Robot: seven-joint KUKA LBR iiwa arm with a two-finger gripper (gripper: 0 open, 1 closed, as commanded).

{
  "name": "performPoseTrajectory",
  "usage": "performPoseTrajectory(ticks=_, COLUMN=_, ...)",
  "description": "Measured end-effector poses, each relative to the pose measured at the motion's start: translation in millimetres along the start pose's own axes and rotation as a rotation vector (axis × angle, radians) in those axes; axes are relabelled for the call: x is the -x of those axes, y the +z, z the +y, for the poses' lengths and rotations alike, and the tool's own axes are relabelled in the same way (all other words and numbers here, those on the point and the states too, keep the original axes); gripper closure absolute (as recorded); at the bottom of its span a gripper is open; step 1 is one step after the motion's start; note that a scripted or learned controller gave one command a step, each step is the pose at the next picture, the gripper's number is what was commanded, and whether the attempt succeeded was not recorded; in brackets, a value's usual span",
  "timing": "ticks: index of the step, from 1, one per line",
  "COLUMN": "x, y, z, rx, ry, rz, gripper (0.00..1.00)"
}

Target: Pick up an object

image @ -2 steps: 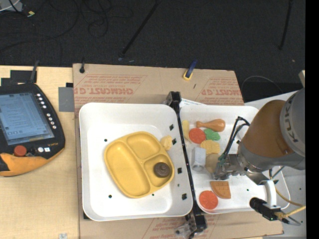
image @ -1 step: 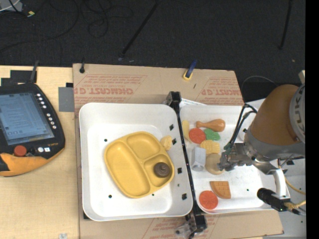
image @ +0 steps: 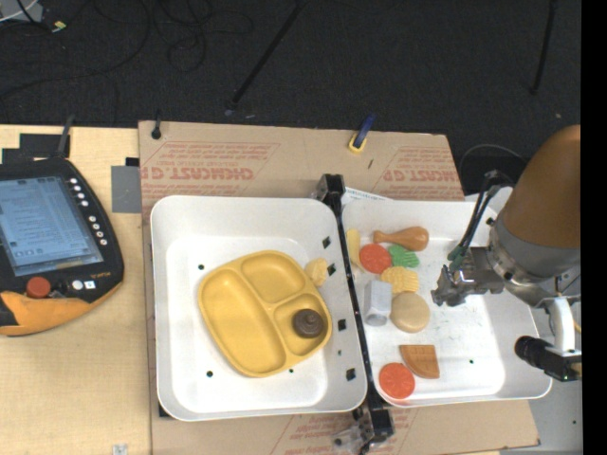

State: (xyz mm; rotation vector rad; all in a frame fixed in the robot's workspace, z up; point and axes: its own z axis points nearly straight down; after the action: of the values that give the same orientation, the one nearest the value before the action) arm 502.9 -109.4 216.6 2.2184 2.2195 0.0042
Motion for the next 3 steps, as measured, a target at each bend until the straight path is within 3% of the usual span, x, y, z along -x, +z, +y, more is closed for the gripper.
performPoseTrajectory(ticks=1, x=1, y=-11, z=0, rx=-0.005, ry=0.000, rz=0.001, gripper=1.00)
performPoseTrajectory(ticks=2, x=-34, y=-13, z=28, rx=-0.005, ry=-0.003, rz=0.002, gripper=1.00)
performPoseTrajectory(ticks=3, x=-91, y=-7, z=54, rx=-0.006, ry=-0.005, rz=0.003, gripper=1.00)
